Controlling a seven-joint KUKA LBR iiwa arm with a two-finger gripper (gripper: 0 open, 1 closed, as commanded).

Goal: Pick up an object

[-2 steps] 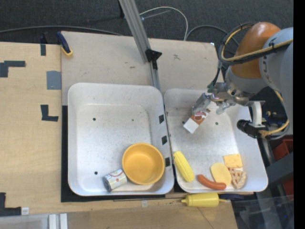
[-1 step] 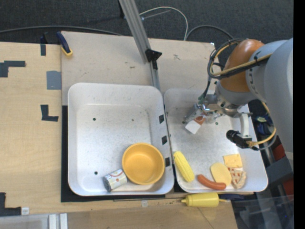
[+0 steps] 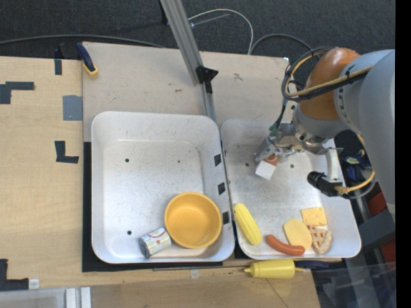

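The arm (image 3: 359, 88) reaches into the right bin (image 3: 257, 133), jaws (image 3: 276, 151) down at its upper middle. A small white block (image 3: 265, 169) lies just below-left of them, seemingly touching; whether they are apart or clamped I cannot tell. Corn (image 3: 247, 223), sausage (image 3: 284, 244) and cheese (image 3: 314, 216) lie well apart. The left bin (image 3: 128, 140) holds a bowl (image 3: 192, 219) and can (image 3: 154, 242).

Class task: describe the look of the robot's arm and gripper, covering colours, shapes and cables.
The arm is thick, rounded and light grey, with a glossy orange band above the wrist. Black and yellowish cables loop around that band. The gripper is a small grey metal assembly.
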